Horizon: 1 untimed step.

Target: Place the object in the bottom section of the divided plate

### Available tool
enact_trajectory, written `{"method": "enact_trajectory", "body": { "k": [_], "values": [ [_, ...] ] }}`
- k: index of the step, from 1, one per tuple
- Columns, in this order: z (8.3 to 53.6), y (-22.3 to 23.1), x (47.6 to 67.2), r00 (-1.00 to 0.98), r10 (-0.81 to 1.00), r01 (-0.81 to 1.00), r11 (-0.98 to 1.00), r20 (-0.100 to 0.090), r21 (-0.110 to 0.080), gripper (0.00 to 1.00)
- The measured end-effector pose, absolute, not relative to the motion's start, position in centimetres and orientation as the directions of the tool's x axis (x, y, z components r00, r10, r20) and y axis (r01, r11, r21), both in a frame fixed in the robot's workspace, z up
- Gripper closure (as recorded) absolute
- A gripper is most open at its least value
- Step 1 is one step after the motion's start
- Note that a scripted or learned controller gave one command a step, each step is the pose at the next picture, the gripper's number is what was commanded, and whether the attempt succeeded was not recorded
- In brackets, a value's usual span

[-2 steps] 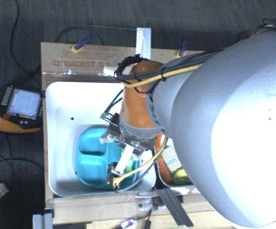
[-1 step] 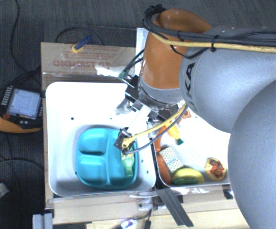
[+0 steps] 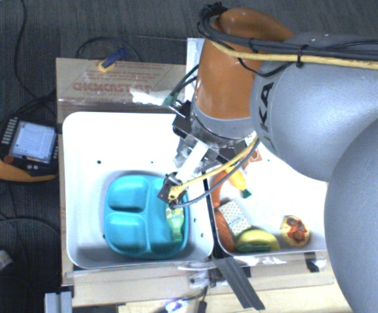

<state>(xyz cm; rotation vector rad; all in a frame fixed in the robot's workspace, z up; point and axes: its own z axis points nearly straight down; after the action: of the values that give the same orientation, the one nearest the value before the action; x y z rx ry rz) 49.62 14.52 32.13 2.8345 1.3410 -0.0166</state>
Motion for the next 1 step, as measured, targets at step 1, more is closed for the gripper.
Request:
{"method": "enact_trajectory", "body": {
  "k": [1],
  "values": [
    [32.31, 19.83, 48.53, 0.749, 0.663, 0.663, -0.749, -0.005, -0.001, 1.0]
  ]
}}
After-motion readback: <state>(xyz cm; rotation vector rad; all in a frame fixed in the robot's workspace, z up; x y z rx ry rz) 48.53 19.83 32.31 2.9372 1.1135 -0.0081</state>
